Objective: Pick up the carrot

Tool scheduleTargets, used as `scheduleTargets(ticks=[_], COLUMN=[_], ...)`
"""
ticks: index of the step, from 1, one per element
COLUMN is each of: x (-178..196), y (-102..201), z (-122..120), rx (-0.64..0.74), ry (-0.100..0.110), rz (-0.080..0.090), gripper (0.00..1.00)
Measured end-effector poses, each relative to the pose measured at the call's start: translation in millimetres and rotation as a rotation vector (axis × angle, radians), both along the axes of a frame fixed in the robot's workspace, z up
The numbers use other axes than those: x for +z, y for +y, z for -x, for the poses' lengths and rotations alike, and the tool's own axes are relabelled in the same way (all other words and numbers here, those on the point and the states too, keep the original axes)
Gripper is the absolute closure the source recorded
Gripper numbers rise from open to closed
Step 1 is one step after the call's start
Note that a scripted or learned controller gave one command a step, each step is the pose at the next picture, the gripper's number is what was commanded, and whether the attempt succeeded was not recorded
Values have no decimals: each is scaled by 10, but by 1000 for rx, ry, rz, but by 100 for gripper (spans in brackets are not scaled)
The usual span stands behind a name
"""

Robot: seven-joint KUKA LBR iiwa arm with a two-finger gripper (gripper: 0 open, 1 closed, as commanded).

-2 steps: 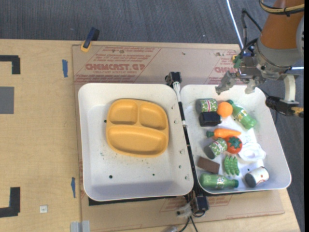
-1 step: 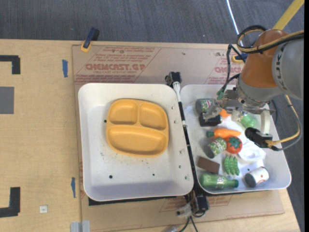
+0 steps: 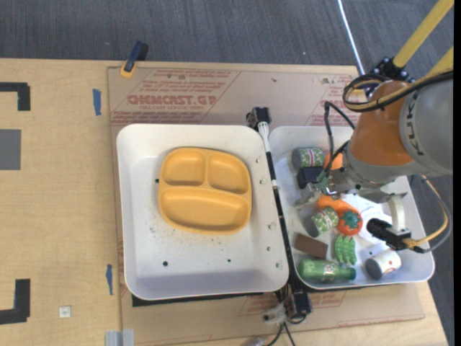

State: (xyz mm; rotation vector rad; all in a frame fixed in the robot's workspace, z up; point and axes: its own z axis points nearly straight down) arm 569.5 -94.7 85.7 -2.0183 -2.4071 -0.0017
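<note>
The carrot [image 3: 333,202], a short orange piece, lies in the middle of the right bin [image 3: 421,265], touching a red tomato [image 3: 350,222] at its lower right. My gripper [image 3: 322,187] hangs low over the bin, directly above and to the left of the carrot's upper end, with the arm's grey and orange wrist [image 3: 382,146] behind it. The wrist and dark gripper body hide how the tips meet the carrot.
Crowded round the carrot are a green can [image 3: 310,156], a lying green can [image 3: 328,269], a brown block [image 3: 313,246], a green vegetable [image 3: 344,249], a grey-green piece [image 3: 322,220] and a white cup [image 3: 382,264]. The left bin [image 3: 137,193] holds a yellow divided plate [image 3: 205,189].
</note>
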Motion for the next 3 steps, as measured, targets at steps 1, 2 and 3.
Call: scheduleTargets(ticks=[1,2,3], x=[105,4,6], y=[4,-262,-476], z=[-13,418,852], rx=[-1,105,347], ry=[-4,-3,-6], rz=[-1,2,4], gripper=[100,100,100])
